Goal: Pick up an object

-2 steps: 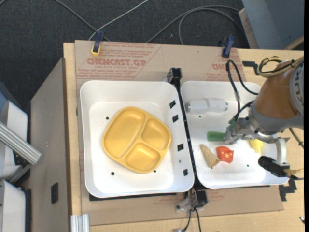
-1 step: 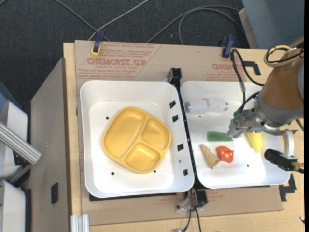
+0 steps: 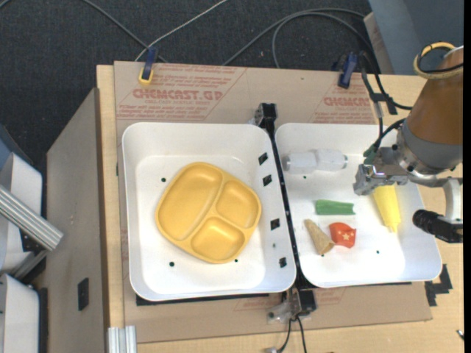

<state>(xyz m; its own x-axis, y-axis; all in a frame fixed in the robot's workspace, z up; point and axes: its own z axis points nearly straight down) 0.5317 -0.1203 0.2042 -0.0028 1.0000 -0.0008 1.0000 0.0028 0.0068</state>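
A grey robot arm reaches in over the right bin [image 3: 423, 267], its pincer [image 3: 372, 180] hanging low; the wrist hides it, so its opening and any hold cannot be told. Touching or just under the pincer lies a yellow toy corn cob [image 3: 388, 207], likely light, stiff and slippery, best taken across its middle. Farther left lie a green strip [image 3: 335, 207], a red piece [image 3: 343, 234], a tan cone [image 3: 319, 236] and a pale, hard-to-read white object [image 3: 316, 160].

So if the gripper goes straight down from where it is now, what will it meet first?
Most likely the yellow corn-shaped toy, which lies directly under the gripper in the right bin. Depth is hard to judge from this slanted view, so it may already be touching the toy.
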